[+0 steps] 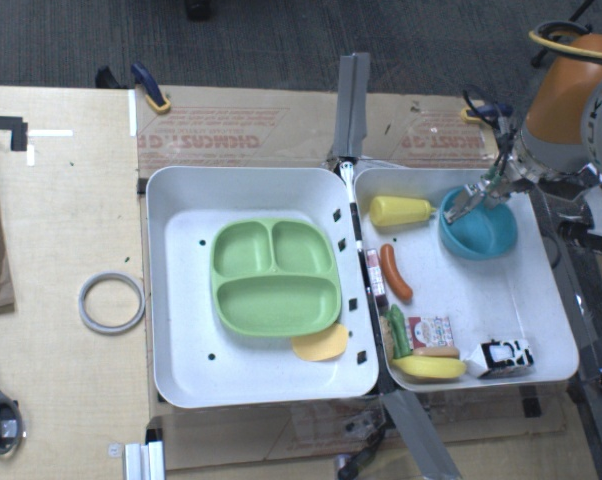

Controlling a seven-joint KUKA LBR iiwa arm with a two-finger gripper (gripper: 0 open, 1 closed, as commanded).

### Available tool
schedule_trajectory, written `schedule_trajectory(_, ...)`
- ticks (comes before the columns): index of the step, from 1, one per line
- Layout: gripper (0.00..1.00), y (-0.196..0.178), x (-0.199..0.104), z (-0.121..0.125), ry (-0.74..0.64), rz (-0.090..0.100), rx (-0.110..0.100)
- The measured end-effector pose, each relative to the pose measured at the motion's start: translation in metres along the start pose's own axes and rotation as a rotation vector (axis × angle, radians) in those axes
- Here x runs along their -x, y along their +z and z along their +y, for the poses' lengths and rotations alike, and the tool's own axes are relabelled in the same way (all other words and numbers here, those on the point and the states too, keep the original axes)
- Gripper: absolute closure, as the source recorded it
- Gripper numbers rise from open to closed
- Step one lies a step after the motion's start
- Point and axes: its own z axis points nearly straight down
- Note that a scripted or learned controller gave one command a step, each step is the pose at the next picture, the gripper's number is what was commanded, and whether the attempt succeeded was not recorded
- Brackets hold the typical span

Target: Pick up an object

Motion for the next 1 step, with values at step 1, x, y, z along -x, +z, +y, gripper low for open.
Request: schedule_trajectory(1, 1.00, -0.0099, 0.0019, 0.0018, -0.001, -0.012, 0.010)
